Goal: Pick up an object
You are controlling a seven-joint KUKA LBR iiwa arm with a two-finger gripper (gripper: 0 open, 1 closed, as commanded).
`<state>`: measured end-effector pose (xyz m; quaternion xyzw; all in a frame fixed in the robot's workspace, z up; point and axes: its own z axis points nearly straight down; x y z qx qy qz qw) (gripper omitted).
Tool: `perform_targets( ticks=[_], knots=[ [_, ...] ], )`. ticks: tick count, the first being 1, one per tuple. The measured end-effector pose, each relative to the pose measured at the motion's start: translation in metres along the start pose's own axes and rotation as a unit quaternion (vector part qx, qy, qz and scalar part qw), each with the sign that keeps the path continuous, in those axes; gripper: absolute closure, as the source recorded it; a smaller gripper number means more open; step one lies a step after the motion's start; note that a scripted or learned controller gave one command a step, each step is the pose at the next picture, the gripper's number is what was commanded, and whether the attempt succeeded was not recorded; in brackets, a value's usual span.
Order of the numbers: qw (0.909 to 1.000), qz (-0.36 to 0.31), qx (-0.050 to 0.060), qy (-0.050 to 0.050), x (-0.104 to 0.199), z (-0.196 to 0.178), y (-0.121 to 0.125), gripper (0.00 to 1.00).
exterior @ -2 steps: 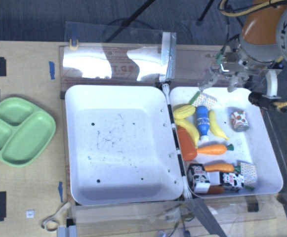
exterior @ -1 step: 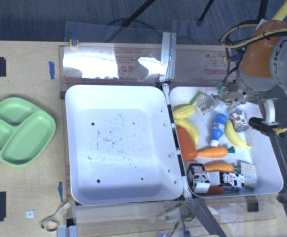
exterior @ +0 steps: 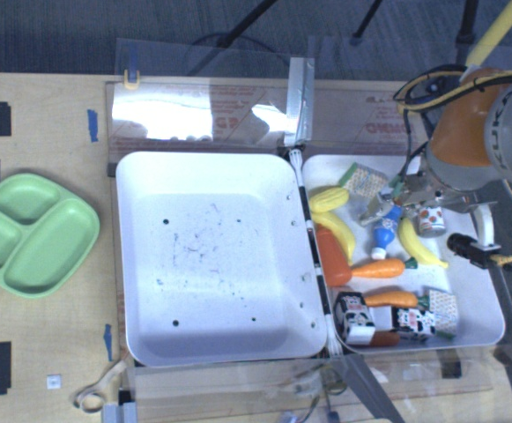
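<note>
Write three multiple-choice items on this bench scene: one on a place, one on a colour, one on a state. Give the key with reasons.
1. Where do the toy foods lie?
A. left bin
B. right bin
C. green plate

2. What colour is the sectioned plate beside the bins?
A. green
B. red
C. blue

3. How does the orange carrot lie?
A. upright
B. flat on its side
C. hanging from the arm

Key: B, the bananas and carrot lie in the right bin; A, the plate on the bench is green; B, the carrot lies flat across the bin floor.

Cut off by the frame's right edge: grey arm with orange band (exterior: 467,130). Too small to identify: black-and-white printed packets (exterior: 354,317), lower right bin.
</note>
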<state>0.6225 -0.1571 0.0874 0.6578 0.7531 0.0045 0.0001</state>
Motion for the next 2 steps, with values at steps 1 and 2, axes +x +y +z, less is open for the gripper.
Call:
perform_targets(
  ticks=[1,2],
  knots=[
    [1.0000,0.002,-0.001,-0.003,-0.004,-0.011,0.000,1.00],
    [0.9999,-0.011,0.002,-0.003,0.055,-0.114,0.016,1.00]
  ],
)
